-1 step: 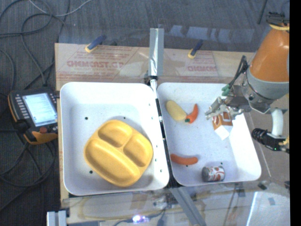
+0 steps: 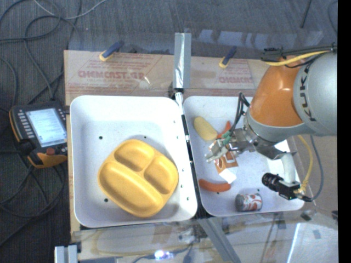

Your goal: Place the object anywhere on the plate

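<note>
Yellow sectioned plate (image 2: pixel 138 176) in left bin (image 2: pixel 88 119), then in right bin (image 2: pixel 258 207) yellow potato-like piece (image 2: pixel 205 128), red sausage (image 2: pixel 214 186), crushed can (image 2: pixel 249 202), gripper (image 2: pixel 219 150) low over orange-white packet (image 2: pixel 226 166), finger state and any hold impossible to tell.

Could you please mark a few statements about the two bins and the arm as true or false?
1. The yellow plate lies in the left bin. True.
2. The hot dog rests on the plate. False: it lies in the right bin.
3. The soda can lies on its side near the right bin's front edge. True.
4. The end effector hangs over the plate. False: it is over the right bin, near the yellow potato-like piece.
</note>
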`<state>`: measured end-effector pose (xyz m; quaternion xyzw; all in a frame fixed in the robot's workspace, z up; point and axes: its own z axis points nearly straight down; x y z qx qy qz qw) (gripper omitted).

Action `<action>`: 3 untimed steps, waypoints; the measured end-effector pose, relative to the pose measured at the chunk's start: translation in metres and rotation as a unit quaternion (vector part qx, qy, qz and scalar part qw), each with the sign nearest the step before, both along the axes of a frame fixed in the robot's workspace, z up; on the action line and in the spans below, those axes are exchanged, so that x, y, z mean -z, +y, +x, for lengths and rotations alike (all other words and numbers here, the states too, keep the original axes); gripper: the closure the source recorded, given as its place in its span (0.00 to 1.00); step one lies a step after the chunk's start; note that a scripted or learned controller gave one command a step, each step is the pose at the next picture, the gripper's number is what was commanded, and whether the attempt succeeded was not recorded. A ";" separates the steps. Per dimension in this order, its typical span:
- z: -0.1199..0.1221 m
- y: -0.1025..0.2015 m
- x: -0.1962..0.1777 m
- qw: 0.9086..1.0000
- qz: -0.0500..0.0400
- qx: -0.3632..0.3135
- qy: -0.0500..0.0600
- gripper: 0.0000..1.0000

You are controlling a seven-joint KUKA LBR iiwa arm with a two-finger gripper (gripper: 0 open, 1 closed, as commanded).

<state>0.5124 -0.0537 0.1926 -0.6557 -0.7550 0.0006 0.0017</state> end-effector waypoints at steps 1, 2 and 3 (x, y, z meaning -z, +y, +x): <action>-0.018 0.064 0.010 1.000 0.000 -0.009 0.001 1.00; -0.002 0.142 0.010 1.000 -0.001 -0.025 0.001 1.00; -0.002 0.142 0.010 1.000 -0.001 -0.025 0.001 0.00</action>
